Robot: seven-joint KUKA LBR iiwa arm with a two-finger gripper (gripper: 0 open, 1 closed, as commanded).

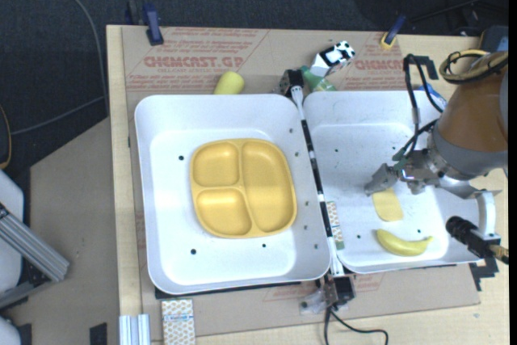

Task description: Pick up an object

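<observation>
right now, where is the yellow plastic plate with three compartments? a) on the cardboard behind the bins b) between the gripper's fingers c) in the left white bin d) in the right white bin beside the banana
c: the yellow three-compartment plate lies flat in the middle of the left white bin, while the yellow banana lies in the right white bin.
</observation>
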